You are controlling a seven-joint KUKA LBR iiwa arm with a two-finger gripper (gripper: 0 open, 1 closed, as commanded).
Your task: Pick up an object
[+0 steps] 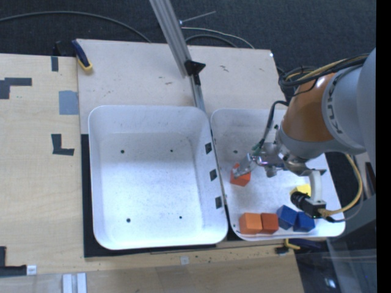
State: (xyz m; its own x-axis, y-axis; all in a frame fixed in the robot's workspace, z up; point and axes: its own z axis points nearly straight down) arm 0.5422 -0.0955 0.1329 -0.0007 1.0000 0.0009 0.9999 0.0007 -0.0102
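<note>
My gripper (261, 163) hangs over the middle of the right bin (244, 124), under the orange-banded wrist. A small red-orange block (240, 177) lies just left of and below the gripper, close to it, and I cannot tell whether they touch. Along the bin's front edge sit two orange blocks (250, 223) (269, 222) side by side. Right of them are two blue blocks (286, 214) (303, 222). A yellow piece (302, 191) lies near the right wall, partly hidden by a black cable.
The left bin (101, 163) stands beside the right one, and they share a middle wall. A slanted metal rail (174, 35) reaches down to the bins' back edge. Cables run around the arm at the right. A yellow-handled tool (82, 57) lies at the back left.
</note>
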